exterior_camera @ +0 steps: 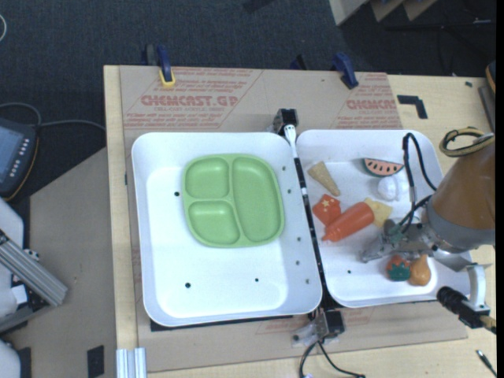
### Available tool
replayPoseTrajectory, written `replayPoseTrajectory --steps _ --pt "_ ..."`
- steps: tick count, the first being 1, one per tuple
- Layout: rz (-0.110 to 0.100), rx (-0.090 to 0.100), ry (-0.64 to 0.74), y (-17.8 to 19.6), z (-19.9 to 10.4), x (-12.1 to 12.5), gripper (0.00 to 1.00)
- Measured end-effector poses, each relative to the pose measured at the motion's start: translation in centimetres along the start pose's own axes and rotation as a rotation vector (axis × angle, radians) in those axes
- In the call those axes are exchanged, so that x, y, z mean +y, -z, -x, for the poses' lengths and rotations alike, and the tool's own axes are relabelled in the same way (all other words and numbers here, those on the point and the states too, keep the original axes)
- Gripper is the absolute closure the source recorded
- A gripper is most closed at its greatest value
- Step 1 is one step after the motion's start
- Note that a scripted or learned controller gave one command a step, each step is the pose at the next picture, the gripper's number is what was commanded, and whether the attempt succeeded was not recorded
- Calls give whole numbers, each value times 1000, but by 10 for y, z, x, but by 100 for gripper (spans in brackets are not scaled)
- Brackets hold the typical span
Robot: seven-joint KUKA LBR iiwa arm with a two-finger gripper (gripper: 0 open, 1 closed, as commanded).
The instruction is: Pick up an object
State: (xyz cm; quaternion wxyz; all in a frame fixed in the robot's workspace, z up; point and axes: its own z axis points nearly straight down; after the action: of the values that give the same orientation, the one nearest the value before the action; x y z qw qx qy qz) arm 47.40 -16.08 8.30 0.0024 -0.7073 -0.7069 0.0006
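Orange carrot (347, 221): lies in the right bin (346, 290), left of centre; long axis slants from near-left up to far-right, thick end near-left.
Arm (465, 203): reaches in from the right, wrist bent down over the bin's near-right part.
Pincer (391, 243): low over the bin floor, right of the carrot; whether spread or pressed together, I cannot tell.
Around carrot: red piece (326, 208) touching its far-left side, yellow piece (378, 209) at its far-right tip, cone (324, 177) farther back.
Other toys: watermelon slice (383, 165) far right; white item (388, 187) near it; green and orange bits (409, 271) beside the pincer.
Left bin (157, 274): holds a green tray (233, 200).
Counter (126, 101): carries both bins.
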Motion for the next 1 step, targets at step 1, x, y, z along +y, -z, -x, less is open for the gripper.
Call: replayPoseTrajectory --steps 1 --pt "5 -2 -1 12 0 1 100"
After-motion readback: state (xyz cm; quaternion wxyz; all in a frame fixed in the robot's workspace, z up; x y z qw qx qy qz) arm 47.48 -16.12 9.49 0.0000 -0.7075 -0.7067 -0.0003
